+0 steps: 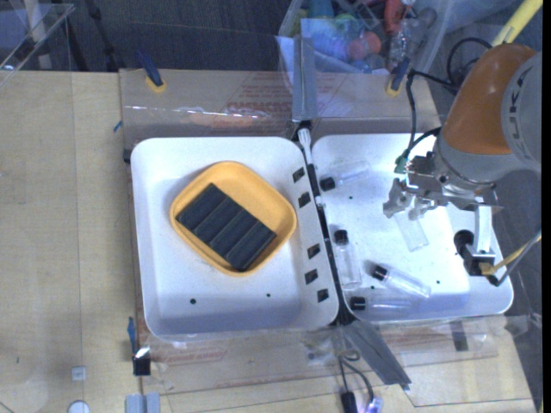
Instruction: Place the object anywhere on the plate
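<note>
A yellow, rounded-square plate (191, 189) lies in the left bin (172, 304). A black ridged rectangular object (228, 224) rests flat on it, turned diagonally and filling most of the plate's middle. My gripper (413, 208) hangs over the right bin (448, 292), well to the right of the plate, below the arm's orange band. A small clear piece (417, 233) shows just beneath the gripper; whether it is held or lying on the bin floor is unclear.
Several clear vials with black caps lie in the right bin: one by the divider (343, 249), one near the front (400, 280), one at the back (340, 177). A divider with black clips (310, 231) separates the bins. A box of coloured items (362, 11) stands behind.
</note>
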`<action>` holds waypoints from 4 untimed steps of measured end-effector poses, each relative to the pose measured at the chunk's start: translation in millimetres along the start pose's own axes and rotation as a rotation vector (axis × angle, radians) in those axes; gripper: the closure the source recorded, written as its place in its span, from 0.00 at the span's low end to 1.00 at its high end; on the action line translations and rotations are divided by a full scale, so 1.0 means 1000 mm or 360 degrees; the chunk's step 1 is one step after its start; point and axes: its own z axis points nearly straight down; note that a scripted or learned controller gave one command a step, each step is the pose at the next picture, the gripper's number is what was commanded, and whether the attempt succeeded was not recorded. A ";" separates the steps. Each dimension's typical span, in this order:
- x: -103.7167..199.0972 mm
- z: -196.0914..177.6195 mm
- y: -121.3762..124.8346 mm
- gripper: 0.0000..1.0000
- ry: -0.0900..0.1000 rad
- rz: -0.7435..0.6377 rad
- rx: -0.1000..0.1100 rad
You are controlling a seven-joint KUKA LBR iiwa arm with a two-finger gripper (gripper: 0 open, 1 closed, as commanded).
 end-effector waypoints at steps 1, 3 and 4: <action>0.032 -0.030 0.033 1.00 -0.0002 -0.0193 -0.0007; 0.096 -0.007 0.078 1.00 0.0003 -0.1041 -0.0004; 0.104 -0.001 0.053 1.00 0.0003 -0.1301 -0.0003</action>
